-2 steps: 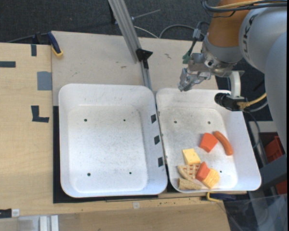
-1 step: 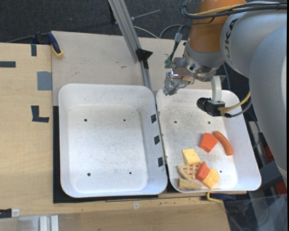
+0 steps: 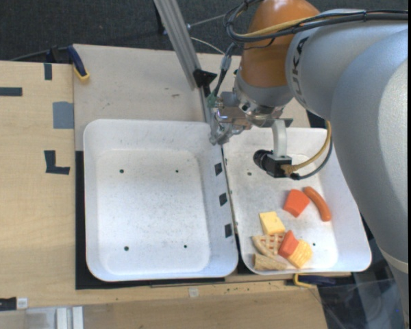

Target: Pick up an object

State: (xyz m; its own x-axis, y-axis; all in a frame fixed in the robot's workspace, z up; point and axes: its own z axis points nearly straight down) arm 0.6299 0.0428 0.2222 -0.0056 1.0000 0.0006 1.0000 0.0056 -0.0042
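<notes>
from my seat i see the gripper (image 3: 220,134) hanging over the far end of the ridge where the left bin (image 3: 151,197) and the right bin (image 3: 342,252) meet, and whether it is released or clenched i cannot tell, since the wrist hides that part; nothing shows as held. the things worth picking all lie well apart from it, in the near part of the right bin: an orange block (image 3: 296,202) just beside an orange sausage (image 3: 317,203), a yellow cube (image 3: 272,222), and a tight cluster of a waffle piece (image 3: 266,244), a red piece (image 3: 288,245), a yellow-orange piece (image 3: 301,253) and a cracker (image 3: 270,262). my worry is that a descent from here would land on the bin rims and close on air. if it travels near instead, the cluster is crowded, so a grasp could wedge between pieces or shove them. the sausage looks round and may roll out of a pinch
</notes>
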